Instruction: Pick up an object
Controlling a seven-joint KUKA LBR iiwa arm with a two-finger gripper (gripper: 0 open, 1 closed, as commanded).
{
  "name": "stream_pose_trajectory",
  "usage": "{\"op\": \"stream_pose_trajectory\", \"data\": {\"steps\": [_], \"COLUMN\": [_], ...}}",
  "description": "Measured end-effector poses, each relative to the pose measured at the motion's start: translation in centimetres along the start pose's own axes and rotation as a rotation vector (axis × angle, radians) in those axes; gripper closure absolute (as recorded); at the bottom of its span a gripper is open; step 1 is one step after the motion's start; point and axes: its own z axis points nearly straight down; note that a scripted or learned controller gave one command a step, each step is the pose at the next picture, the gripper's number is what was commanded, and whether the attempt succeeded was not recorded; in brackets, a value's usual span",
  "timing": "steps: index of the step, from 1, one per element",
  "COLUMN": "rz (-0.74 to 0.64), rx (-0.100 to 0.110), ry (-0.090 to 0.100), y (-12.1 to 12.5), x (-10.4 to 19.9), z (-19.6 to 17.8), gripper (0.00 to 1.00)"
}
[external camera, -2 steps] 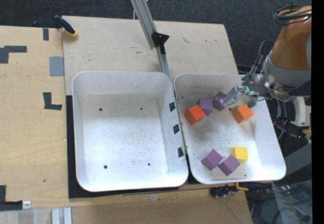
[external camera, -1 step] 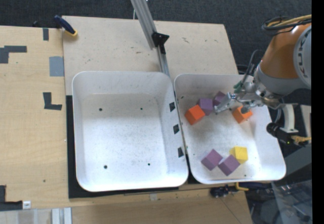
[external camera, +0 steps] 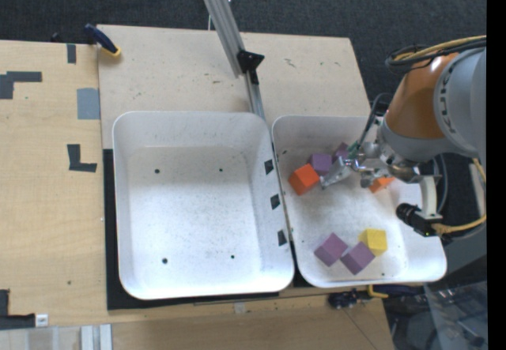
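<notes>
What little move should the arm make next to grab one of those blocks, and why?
Probably a short drop straight down. The pincer sits low in the right bin, close beside a purple block and an orange block. Whether it already grips one cannot be told from this view.

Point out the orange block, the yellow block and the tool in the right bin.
orange block [external camera: 304, 178], camera view, top face.
yellow block [external camera: 375, 240], camera view, top face.
tool [external camera: 338, 173], camera view, between its fingertips.
</notes>
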Motion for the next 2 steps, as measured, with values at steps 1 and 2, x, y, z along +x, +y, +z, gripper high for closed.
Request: {"op": "stream_pose_trajectory", "data": {"steps": [1, 2], "rz": [0.0, -0.001], "rx": [-0.001, -0.003], "ry": [-0.001, 0.0], "y": [-0.1, 0.0], "x": [0.1, 0.1], "z": [3.9, 2.7], "gripper": [0.0, 1.0]}}
